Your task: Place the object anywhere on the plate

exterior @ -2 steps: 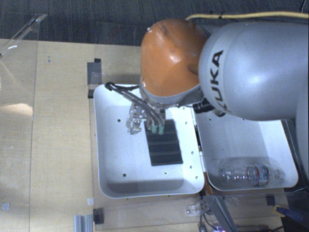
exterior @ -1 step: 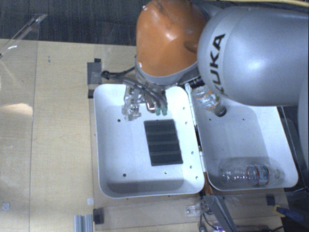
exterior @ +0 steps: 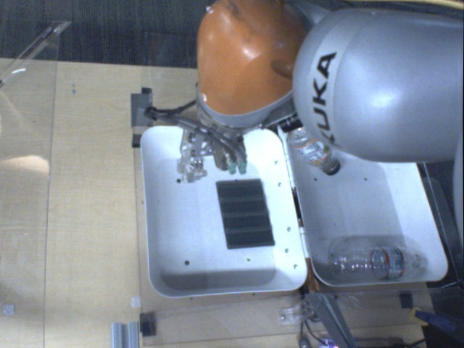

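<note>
Lying on its side at the near end of the right-hand bin [exterior: 377, 209] is a clear plastic bottle [exterior: 366, 261]. It rests close to the bin's near wall, and nothing is touching it.

The left-hand bin [exterior: 174, 223] sits just beside the first one. In its middle lies the plate [exterior: 246, 213], a dark, flat rectangle with ridges across it. The top of the plate is bare. The bottle is well apart from the plate, in the other bin.

A little farther back, the gripper [exterior: 212, 164] hangs over the far part of the left-hand bin, just past the plate's far edge. Its two fingers look spread apart, with nothing between them.

Farther still, a second clear bottle [exterior: 310, 151] peeks out at the far end of the right-hand bin, partly hidden under the arm [exterior: 377, 78]. The big grey arm and its orange band [exterior: 243, 49] cover the far ends of both bins. The pale wooden bench [exterior: 72, 194] spreads out to the left.
</note>
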Available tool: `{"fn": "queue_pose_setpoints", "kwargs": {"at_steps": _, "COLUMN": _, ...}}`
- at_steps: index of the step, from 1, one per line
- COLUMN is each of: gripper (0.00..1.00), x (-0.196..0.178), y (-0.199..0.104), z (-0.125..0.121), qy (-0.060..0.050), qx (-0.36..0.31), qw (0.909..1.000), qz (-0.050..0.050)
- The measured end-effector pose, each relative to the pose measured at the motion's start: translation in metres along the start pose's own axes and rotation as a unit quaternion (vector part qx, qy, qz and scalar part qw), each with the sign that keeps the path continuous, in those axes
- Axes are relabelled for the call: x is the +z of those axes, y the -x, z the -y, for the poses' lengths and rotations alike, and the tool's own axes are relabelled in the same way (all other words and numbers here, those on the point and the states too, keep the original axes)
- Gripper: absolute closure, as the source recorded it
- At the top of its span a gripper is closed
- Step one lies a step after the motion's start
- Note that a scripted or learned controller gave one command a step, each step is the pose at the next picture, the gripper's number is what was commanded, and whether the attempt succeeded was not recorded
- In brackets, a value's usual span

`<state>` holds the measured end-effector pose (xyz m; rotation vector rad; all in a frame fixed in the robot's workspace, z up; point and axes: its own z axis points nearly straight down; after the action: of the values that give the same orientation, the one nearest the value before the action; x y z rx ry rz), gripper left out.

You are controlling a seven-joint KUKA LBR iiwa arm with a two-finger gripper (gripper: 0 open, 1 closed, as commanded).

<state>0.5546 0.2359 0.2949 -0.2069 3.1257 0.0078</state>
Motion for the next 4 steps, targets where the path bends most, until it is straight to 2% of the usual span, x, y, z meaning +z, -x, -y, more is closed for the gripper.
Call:
{"fn": "queue_pose_setpoints", "kwargs": {"at_steps": 1, "gripper": 1.00, "x": 0.134, "y": 0.008, "z": 0.003, "qy": 0.000, "qx": -0.087, "qw": 0.9962, "qz": -0.004}}
{"fn": "queue_pose_setpoints", "kwargs": {"at_steps": 2, "gripper": 1.00, "x": -0.022, "y": 0.006, "z": 0.001, "qy": 0.000, "qx": -0.064, "qw": 0.9980, "qz": 0.001}}
{"fn": "queue_pose_setpoints", "kwargs": {"at_steps": 3, "gripper": 1.00, "x": 0.067, "y": 0.026, "z": 0.004, "qy": 0.000, "qx": -0.046, "qw": 0.9989, "qz": -0.002}}
{"fn": "queue_pose_setpoints", "kwargs": {"at_steps": 4, "gripper": 1.00, "x": 0.005, "y": 0.010, "z": 0.092, "qy": -0.001, "qx": -0.124, "qw": 0.9923, "qz": 0.001}}
